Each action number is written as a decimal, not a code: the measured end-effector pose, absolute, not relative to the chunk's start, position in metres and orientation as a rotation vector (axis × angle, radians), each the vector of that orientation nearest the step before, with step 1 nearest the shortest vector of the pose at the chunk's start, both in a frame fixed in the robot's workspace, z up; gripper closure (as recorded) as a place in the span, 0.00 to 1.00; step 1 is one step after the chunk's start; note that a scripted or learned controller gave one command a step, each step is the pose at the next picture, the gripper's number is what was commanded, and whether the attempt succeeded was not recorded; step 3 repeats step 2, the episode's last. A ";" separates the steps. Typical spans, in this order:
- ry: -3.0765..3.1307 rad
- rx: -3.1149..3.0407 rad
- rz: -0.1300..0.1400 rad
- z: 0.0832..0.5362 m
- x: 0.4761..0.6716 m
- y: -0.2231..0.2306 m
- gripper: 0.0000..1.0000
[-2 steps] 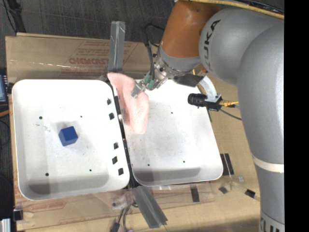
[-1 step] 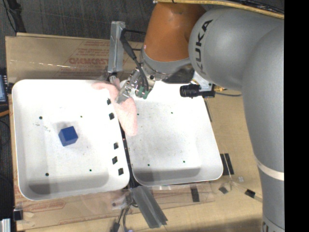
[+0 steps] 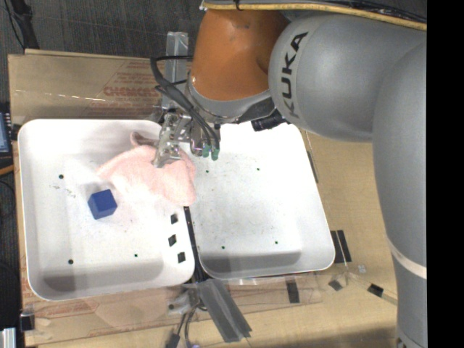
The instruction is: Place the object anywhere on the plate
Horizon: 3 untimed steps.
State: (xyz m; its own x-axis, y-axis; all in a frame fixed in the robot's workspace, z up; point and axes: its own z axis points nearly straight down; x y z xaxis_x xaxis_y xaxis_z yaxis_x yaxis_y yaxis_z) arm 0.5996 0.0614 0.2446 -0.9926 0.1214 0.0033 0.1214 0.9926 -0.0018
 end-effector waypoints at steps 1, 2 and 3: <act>-3.140 0.004 0.002 0.237 0.587 0.111 1.00; -3.141 0.004 0.002 0.238 0.587 0.110 0.00; -3.141 0.004 0.002 0.238 0.587 0.110 0.00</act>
